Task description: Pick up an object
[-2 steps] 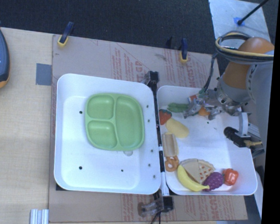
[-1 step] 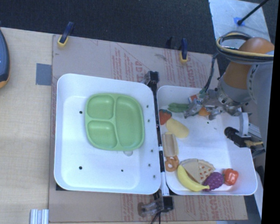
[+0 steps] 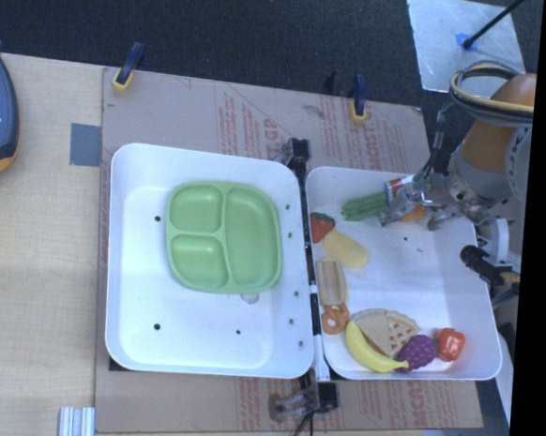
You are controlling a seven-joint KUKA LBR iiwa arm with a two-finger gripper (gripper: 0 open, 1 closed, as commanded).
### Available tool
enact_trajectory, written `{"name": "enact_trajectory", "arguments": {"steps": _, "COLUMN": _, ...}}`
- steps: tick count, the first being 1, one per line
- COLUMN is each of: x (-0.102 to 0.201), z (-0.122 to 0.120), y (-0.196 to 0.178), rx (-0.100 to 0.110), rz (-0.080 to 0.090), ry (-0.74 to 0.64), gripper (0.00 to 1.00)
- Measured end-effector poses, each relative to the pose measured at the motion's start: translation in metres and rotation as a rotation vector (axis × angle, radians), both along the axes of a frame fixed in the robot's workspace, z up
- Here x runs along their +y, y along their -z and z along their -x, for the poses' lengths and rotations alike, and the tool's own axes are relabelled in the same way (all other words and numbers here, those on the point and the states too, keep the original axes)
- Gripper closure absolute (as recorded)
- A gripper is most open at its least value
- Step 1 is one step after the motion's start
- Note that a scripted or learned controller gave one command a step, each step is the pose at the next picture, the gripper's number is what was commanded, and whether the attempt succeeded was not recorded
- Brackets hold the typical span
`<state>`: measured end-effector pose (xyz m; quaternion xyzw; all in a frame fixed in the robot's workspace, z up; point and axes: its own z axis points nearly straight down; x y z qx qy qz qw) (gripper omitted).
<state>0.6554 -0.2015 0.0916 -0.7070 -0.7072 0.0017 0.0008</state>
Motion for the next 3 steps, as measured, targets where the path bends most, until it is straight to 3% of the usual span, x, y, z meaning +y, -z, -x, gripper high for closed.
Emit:
{"name": "enact_trajectory", "arguments": {"steps": 1, "x": 0.001, "z": 0.0, "y": -0.011, "rx": 0.001, "rz": 0.0, "ry": -0.005, "gripper": 1.0}}
{"name": "enact_trajectory", "arguments": {"steps": 2, "x": -0.001, "z": 0.096, "y": 0.001, "rx": 0.009, "rz": -0.004, "ry": -0.001, "gripper": 1.0}}
{"name": "enact_trajectory", "arguments": {"steps": 3, "x": -0.011, "z": 0.157, "y": 0.0, "rx": 0.006, "rz": -0.003, "ry": -0.002, "gripper": 1.0}}
